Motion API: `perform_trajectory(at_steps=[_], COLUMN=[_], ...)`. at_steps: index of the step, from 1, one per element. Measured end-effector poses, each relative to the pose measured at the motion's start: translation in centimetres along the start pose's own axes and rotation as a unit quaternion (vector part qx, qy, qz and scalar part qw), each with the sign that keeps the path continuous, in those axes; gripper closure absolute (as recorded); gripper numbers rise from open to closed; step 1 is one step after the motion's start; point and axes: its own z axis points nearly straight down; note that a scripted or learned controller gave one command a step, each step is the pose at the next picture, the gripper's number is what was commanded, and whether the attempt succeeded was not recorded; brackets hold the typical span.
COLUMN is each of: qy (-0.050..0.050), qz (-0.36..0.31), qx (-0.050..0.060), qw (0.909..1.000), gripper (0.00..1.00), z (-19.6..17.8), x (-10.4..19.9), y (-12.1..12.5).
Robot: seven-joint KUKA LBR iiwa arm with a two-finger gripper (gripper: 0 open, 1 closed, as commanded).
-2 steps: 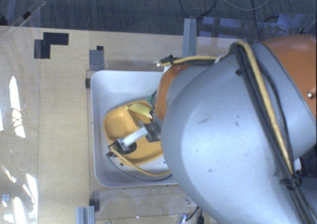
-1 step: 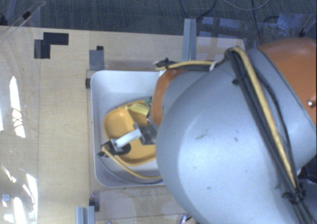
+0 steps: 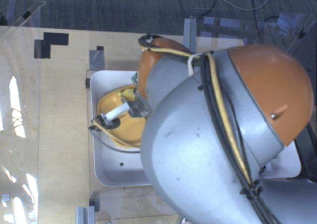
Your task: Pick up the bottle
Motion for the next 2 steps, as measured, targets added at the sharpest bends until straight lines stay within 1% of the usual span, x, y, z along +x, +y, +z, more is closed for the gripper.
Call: perform_trajectory(at_steps=[1, 2], qy=[0.0, 0.0], qz=[0.08, 0.045], qx=[-0.001, -0.001], qw=[0.9968, 0.999], gripper=[0.0, 0.0], z=[-7.2, -14.0], x=[-0.6, 6.6], y=[2.0, 7.2])
